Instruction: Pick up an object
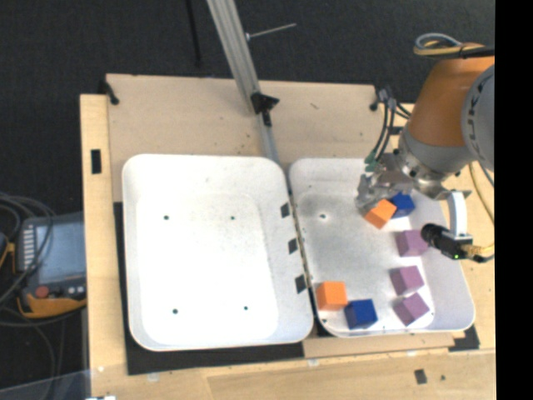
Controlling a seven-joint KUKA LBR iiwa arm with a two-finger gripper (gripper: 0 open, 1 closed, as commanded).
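Nearest me, along the near edge of the right-hand shallow white bin [337,240], sit a small blue cube [361,313] and, just beside it, an orange cube [332,294]. To their right three purple cubes run in a loose line toward the far side: the near purple cube [410,308], the middle purple cube [406,278] and the far purple cube [410,242]. All lie flat and apart, easy pickings. The left-hand white bin [208,248] lies alongside on the pale wooden surface [200,111].

Farther in, the grey arm with its orange band [441,98] reaches down from the right, and its gripper [375,193] sits right over a second orange cube [381,213], which is tilted on a corner and touches a second blue cube [402,202]. That tilt suggests the cube is being lifted or nudged, so I take it for the chosen object. Whether the gripper has actually clamped it I cannot tell; its body hides the contact.
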